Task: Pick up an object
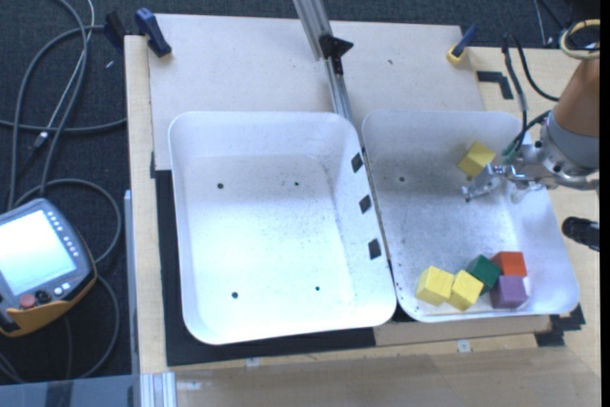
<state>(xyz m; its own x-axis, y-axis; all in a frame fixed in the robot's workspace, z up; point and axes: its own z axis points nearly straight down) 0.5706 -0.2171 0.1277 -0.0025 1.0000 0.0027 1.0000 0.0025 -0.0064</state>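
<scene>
Yellow block [477, 158] in the right bin [419, 224], just beside the gripper [484, 185].

Near to far: at the right bin's near edge sits a cluster of two yellow cubes [436, 284] [466, 289], a green block [485, 271], an orange block [511, 262] and a purple block [510, 291], packed touching one another. Farther back, the lone yellow block lies by itself on the bin floor, well apart from the cluster. The gripper hovers at its near side, reaching in from the right; how far the pincer is open cannot be told, and nothing is visibly held. The left bin [191, 148] lies alongside. Recommended procedure: target the isolated block, since the clustered pieces leave no room beside them. Centre the tool over the block, align squarely with two opposite faces, descend vertically, then close and lift straight up.
</scene>
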